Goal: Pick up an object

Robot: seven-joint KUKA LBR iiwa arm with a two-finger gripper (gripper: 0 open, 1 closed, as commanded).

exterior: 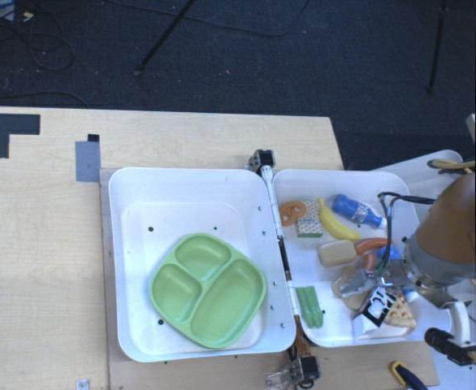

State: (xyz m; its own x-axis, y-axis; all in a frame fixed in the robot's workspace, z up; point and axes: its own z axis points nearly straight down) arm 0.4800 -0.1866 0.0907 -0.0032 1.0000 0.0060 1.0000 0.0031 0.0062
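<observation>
Two white bins side by side on the bench (43,250); left bin (132,197) holding a green three-compartment plate (208,288), lying flat toward the bin's near side; right bin (303,185) crowded with small things. Along its far part: an orange pretzel-shaped piece (292,211), a speckled block (309,224) just beside it, a yellow banana (335,222), a blue bottle (356,210) lying on its side. Below the banana: a tan block (336,253), with an orange-red piece (370,246) touching its right end. Near the front-left corner: a green strip (309,305), well apart from the rest. Arm reaching in from the right, orange band (457,226) above the grey wrist (437,266); gripper (374,281) down low over the right bin's near-right part, amid a clear shiny item (350,283), a black-and-white patterned piece (378,307) and a pizza-slice toy (400,314). Could not tell whether clenched or released; nothing seen plainly between the tips.
</observation>
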